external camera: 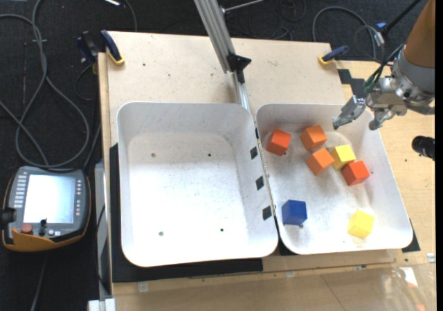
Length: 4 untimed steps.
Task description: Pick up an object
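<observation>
Fingers (pixel 362 114) of the arm's end tool stand spread apart with nothing between them, at the upper right rim of the right bin (pixel 398 230). One finger (pixel 346 117) points down-left over the bin wall; the other sits beside it toward the arm.

Camera view, step in hand: judged as the approach phase. No object is grasped, and the fingers hang above the bin's far corner rather than over any one cube. The height above the bin floor is hard to judge from this slanted view.

Camera view, next move: the nearest candidates are the orange cube (pixel 313 137) and the yellow cube (pixel 343 155). The latter touches a second orange cube (pixel 321 161) and lies just beside the red cube (pixel 356 172), so a grasp there calls for careful finger placement. The red-orange cube (pixel 279 142), the blue cube (pixel 294 212) and the lower yellow cube (pixel 360 224) each stand apart and offer free sides.

Camera view, object appearance: all are small, solid-coloured blocks with flat faces, resting on the white bin floor. The left bin (pixel 131 164) adjoins on the worktop (pixel 173 67).
</observation>
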Tool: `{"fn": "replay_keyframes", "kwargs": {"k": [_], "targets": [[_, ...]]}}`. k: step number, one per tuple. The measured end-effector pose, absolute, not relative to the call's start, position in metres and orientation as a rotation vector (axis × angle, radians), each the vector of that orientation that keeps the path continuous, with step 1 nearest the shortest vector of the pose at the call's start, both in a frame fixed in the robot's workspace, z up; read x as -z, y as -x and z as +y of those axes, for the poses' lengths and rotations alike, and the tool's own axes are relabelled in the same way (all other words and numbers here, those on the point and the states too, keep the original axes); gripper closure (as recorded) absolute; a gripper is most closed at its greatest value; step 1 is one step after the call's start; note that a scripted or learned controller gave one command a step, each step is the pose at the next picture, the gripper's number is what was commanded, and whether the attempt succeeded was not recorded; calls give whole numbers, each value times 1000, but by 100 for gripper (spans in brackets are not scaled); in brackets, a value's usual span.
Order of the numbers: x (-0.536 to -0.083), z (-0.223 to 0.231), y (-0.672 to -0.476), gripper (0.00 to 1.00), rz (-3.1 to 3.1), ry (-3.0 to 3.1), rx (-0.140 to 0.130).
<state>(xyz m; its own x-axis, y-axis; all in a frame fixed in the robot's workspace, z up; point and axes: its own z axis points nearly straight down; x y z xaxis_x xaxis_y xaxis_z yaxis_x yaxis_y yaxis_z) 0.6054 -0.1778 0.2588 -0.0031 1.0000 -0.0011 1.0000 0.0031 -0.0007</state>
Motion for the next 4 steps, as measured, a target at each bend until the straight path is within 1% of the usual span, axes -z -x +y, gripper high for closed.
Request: {"fn": "replay_keyframes", "kwargs": {"k": [1, 2, 3, 4], "targets": [[-140, -201, -580, 0, 2223, -2229, 8], [-125, -194, -592, 0, 2206, -2204, -18], [-162, -118, -600, 0, 2229, -2209, -10], [-122, -163, -589, 0, 2211, -2200, -14]]}}
